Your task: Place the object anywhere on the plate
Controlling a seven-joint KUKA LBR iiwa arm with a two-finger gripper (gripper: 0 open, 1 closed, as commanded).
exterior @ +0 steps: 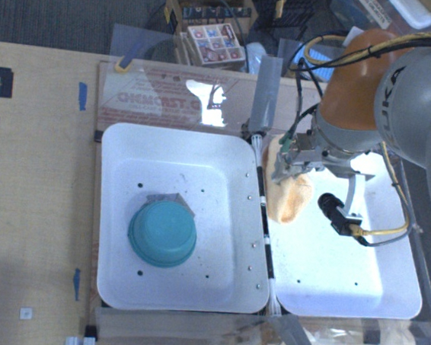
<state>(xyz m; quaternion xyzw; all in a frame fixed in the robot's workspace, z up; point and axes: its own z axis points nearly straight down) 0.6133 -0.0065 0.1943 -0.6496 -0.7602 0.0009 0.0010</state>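
Teal plate (163, 234) in a white bin (125, 158); pale tan object (291, 199); grey arm (422, 98) with orange band (356, 75).

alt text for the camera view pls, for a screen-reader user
The grey arm's claw hangs over the left end of the right bin, just above a pale tan object lying by the divider. In the left bin sits a teal plate, apart from both.

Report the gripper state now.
Gripper: cannot be told; it sits over the right bin, right above a tan object, with the blue plate in the left bin.
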